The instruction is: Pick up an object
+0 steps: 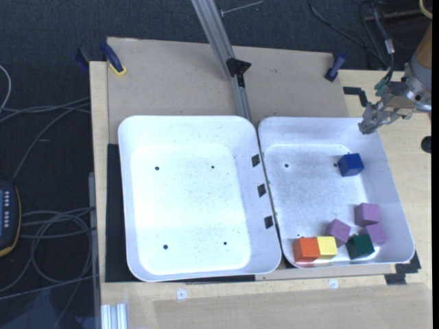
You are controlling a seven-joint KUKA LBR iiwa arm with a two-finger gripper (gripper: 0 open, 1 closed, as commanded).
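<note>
The gripper (370, 124) is hovering at the right bin's (302, 132) far right rim, jaws spread and holding nothing, likely lining up on the blue cube (350, 164) sitting alone nearby.

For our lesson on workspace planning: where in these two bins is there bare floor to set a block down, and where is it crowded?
The left bin has bare floor wall to wall. In the right bin, the upper left is free, bordered by the divider and the blue block. Its lower right corner is crowded: orange block, yellow block, green block and three purple blocks.
</note>
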